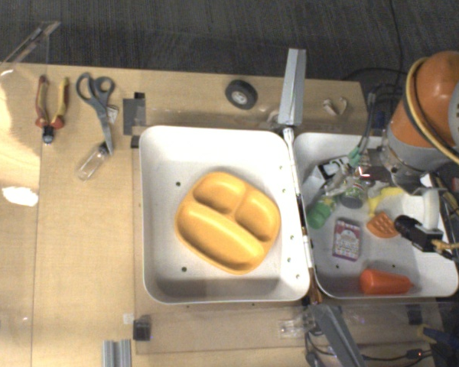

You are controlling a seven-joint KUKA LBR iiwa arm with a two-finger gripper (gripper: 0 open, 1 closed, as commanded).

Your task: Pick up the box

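Box (346,239) lies flat in right bin (444,285): light, stiff carton; grip across short edges. Tool (350,176) state indeterminate.

A pale wooden worktop (61,266) fills most of the scene, its grain plain and its left part washed by a bright glare of light (8,140) (with a small white patch below it). Beyond the far edge lies dark grey carpeted floor (199,14). Near the back left of the worktop rest red-handled pliers (50,107) and, just beside them, grey-handled scissors (98,102). A roll of black tape (241,93) sits near the back edge, close to a grey metal bar (293,86) that runs toward the seam between two shallow white bins (157,205). A small black bracket (135,113) stands by the left bin's far corner.
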